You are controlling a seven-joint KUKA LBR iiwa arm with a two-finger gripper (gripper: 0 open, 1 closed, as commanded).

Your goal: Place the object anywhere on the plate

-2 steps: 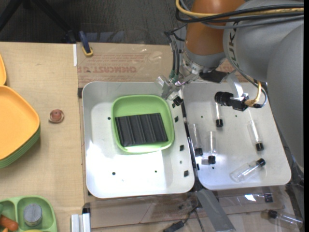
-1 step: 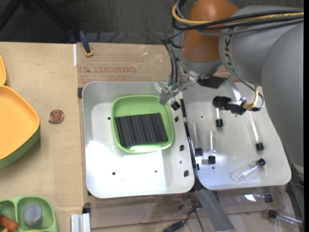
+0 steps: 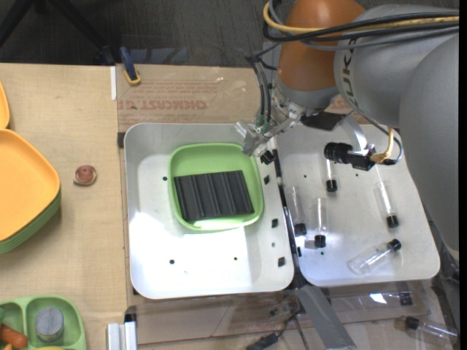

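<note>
Dark carpet lay beyond the far edge of the tabletop [image 3: 66,115], and a chair base was cut off at the top left. Cardboard [image 3: 182,102] covered the surface behind the two white bins. Stacked orange plates [image 3: 22,188] were cropped by the left edge, and a green compartment tray [image 3: 44,323] was cropped at the near left corner. A small brown knob [image 3: 86,174] sat on the bare wood between them.

The arm [image 3: 394,57] entered from the right, its grey housing hiding the far right corner of the right bin [image 3: 416,268]. Its orange band was at the top centre, with yellow and black cables looping over it. The hand [image 3: 257,133] pointed down and leftward at the far end of the divide between the bins, just beside the far right corner of the green plate [image 3: 215,159]. The fingertips were small and blurred; whether they were spread or pressed together could not be determined, and nothing could be made out between them.

The green plate, square with rounded corners, rested in the left bin [image 3: 153,254] toward its far side. A dark ribbed rectangular pad [image 3: 214,195] lay flat on it.

Several clear tubes with black caps [image 3: 376,255] lay scattered in the right bin, well apart from the plate. Which one was the task's object could not be told.
</note>
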